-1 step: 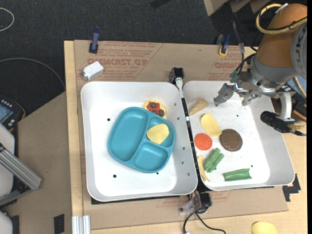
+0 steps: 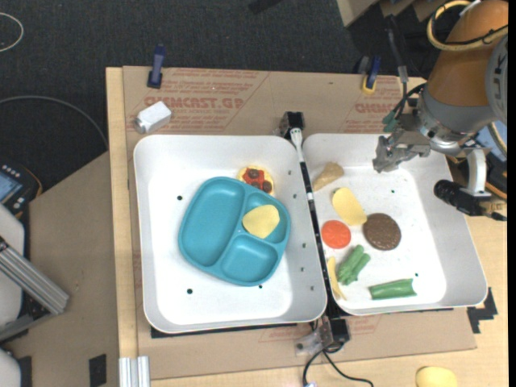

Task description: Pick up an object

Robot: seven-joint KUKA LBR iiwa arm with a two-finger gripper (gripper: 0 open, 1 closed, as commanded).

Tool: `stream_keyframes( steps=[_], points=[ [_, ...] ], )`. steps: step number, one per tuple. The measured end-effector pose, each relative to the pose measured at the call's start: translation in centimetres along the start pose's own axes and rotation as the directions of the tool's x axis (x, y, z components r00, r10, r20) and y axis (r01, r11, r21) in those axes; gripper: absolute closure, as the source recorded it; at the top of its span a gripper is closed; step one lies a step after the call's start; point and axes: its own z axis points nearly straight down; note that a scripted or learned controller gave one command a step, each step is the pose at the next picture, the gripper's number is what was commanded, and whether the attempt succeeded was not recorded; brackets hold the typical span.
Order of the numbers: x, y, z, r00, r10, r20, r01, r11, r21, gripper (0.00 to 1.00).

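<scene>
Camera view is showing my gripper (image 2: 393, 156) hanging over the right white bin (image 2: 451, 240); I am not telling open from closed. Below it, apart, is lying a yellow plastic food piece (image 2: 348, 205), easy to reach.

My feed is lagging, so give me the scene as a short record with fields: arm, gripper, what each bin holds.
arm: reaches in from the right, over the far right part of the right bin
gripper: above the right bin's far area, nothing seen between its fingers
left bin: blue divided plate with a pale yellow piece in one compartment; small red item beside the plate's far edge
right bin: tan piece, yellow piece, red-orange disc, brown disc, two green pieces
</scene>
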Motion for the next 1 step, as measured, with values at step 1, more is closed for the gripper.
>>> stream_keyframes(
  steps=[1],
  points=[
    [-0.25, -5.46, -13.71, 1.000, 0.001, 0.002, -0.001, 1.000, -0.008, 1.00]
  ],
)
